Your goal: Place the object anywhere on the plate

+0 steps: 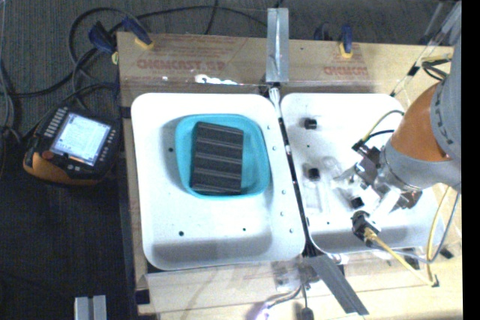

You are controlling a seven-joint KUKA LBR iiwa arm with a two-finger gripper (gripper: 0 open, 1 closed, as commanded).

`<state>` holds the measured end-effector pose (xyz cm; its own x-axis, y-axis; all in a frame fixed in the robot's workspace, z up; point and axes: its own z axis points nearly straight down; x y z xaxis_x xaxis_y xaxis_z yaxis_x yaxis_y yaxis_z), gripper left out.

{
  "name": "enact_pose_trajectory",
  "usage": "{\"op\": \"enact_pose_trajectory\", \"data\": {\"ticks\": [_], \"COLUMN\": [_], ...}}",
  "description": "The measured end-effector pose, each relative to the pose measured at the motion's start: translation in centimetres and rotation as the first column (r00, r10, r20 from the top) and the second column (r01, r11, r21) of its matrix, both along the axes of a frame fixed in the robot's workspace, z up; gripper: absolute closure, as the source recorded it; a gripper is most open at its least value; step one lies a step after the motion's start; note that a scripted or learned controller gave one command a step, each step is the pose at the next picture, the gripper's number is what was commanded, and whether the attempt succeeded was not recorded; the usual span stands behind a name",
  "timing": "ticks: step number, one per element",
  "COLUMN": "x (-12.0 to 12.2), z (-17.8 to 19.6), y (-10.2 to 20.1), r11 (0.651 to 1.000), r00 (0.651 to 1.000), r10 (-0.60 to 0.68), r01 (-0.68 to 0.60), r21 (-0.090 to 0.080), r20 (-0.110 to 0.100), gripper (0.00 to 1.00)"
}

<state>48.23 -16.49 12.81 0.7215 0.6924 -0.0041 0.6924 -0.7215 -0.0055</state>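
Observation:
A turquoise plate (257, 161) lies in the left bin (157, 198). A dark grey ribbed block (217, 156) rests flat on the plate, covering most of its middle. My gripper (358, 198) hangs low over the right bin (330, 228), well to the right of the plate and apart from the block. The arm's grey body and orange band (416, 135) come in from the right edge above it.
Two small black pieces (309, 122) (313, 172) lie in the right bin, with a small clear item (331, 165) beside them. A metal divider post (277, 49) stands behind the bins. A handheld pendant (75, 140) lies on the floor to the left.

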Motion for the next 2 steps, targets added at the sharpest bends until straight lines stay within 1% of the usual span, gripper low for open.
{"op": "enact_pose_trajectory", "data": {"ticks": [1,2], "x": [1.1,0.1], "z": [9.1,7.4], "y": [-0.8,10.2], "r11": [0.976,0.998], "r00": [0.976,0.998], "r10": [0.218,0.071], "r01": [-0.218,-0.071], "r21": [-0.003,0.0], "r20": [0.004,0.001], "gripper": [0.0,0.0]}}
